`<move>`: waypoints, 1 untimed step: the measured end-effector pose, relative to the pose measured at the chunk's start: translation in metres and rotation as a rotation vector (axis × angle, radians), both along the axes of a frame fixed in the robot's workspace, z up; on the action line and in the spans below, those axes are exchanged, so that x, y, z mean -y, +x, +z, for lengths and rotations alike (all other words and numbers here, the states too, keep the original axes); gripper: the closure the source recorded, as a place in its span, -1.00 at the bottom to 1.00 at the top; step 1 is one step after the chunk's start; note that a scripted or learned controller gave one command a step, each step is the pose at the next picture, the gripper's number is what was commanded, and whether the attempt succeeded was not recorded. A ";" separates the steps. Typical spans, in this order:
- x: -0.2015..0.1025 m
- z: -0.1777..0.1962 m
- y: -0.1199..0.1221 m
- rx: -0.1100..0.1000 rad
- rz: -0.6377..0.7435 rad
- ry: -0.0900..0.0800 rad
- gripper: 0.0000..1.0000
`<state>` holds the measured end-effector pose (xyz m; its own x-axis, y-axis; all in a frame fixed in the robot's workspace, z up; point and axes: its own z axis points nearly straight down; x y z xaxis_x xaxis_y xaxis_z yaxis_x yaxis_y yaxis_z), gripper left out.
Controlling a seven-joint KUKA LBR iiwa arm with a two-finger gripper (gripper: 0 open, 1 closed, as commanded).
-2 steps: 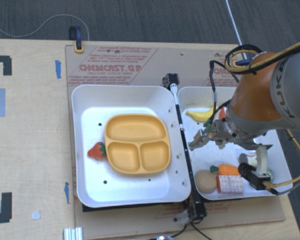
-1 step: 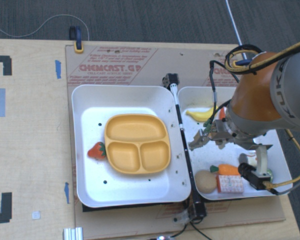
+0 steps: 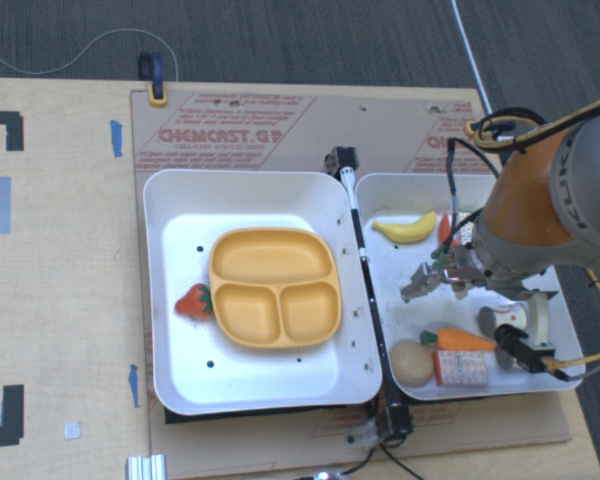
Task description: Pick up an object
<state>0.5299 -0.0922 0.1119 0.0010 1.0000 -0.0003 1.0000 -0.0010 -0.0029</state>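
The right bin (image 3: 392, 268) holds a yellow banana (image 3: 404, 229) at the back, and an orange carrot (image 3: 463, 340), a beige round item (image 3: 412, 363) and a red-and-white box (image 3: 462, 368) at the front. My gripper (image 3: 430, 280) hangs low over the middle of this bin, in front of the banana and behind the carrot, and nothing shows in its grasp. A small red item (image 3: 444, 230) peeks out beside the banana, partly hidden by the arm. A grey item (image 3: 500, 318) lies just right of the gripper.
The left bin (image 3: 170, 198) carries a yellow three-part plate (image 3: 275, 286) with a red strawberry (image 3: 193, 303) at its left side. A black clamp (image 3: 342, 160) sits at the back where the bins meet. Cables loop above the arm's orange band (image 3: 525, 203).
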 end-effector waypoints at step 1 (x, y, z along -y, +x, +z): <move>-0.002 -0.021 -0.042 0.025 0.004 -0.003 -1.00</move>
<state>0.4883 -0.0905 0.0905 -0.0033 1.0000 -0.0031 0.9998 0.0034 0.0217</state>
